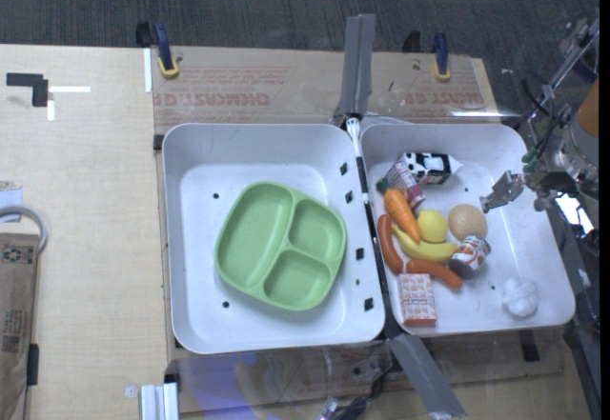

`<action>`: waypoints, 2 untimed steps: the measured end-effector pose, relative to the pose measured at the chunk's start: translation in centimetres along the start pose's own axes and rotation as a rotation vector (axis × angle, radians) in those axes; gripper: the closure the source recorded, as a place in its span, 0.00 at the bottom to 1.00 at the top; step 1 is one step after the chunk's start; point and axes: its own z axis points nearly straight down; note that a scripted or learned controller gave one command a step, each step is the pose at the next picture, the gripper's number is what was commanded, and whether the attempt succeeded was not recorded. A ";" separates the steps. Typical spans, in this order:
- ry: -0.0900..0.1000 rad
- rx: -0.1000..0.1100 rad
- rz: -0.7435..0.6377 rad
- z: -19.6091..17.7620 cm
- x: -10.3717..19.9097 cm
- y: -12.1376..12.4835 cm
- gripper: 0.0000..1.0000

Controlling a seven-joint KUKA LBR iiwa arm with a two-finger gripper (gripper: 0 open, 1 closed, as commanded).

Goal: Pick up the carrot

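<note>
The carrot (pixel 401 210) lies at the left side of the right bin (pixel 543 304), its long axis slanting from upper left, where its green end sits, down to lower right, touching a banana (pixel 419 241). Left of it, the left bin (pixel 191 218) holds a green tray (pixel 279 246). The right bin's right half lies bare beneath the gripper (pixel 499 191), fingers slightly parted, holding nothing.

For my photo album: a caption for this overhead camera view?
Robot gripper hovers beside a carrot in a cluttered bin.
</note>
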 end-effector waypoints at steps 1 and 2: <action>0.000 0.000 0.109 2.0 -3.0 -0.5 0.00; 0.000 0.000 0.123 5.8 7.9 4.7 0.00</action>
